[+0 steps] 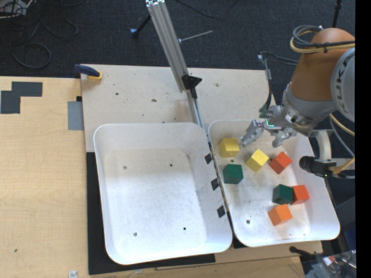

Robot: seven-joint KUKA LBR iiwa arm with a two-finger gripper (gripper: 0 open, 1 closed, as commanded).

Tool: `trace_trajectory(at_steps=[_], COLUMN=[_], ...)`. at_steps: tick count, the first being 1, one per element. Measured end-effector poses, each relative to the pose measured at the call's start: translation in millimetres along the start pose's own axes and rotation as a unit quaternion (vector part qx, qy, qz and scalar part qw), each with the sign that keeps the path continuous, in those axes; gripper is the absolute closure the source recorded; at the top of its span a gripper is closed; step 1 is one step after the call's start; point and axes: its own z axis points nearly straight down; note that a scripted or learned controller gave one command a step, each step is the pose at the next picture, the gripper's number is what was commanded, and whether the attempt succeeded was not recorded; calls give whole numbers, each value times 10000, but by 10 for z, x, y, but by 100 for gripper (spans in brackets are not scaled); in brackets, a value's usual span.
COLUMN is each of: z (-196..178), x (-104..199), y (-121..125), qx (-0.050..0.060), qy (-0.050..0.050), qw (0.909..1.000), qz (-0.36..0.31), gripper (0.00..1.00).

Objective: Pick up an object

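In the right bin (324, 227) lie several small blocks: a yellow cube (229, 147) at the upper left, a second yellow cube (257, 160), a dark green cube (233, 173), a red block (280, 162), a green block (283, 194) touching a red-orange one (299, 194), and an orange cube (280, 214). My gripper (267, 135) hangs over the bin's upper part, open, its fingers (251, 136) spread with nothing between them. It sits just above and between the yellow cubes and the red block.
The left bin (110, 155) lies beside the right one, with black clips (215, 183) along their shared wall. A slanted aluminium bar (171, 45) rises behind the bins. A blue-and-yellow clamp (88, 72) sits at the bench's back left corner.
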Motion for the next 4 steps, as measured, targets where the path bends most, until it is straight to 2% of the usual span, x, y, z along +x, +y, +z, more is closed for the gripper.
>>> trace_trajectory(at_steps=[1,2,3,4], z=[-28,623,985,1008], x=[-8,11,-60,-71], y=[8,-7,31,55], qx=[-26,8,-126,-162], qy=[-5,-1,-30,-38], qw=[10000,10000,9999,9999], qz=[11,15,14,33], gripper=[0,0,0,0])
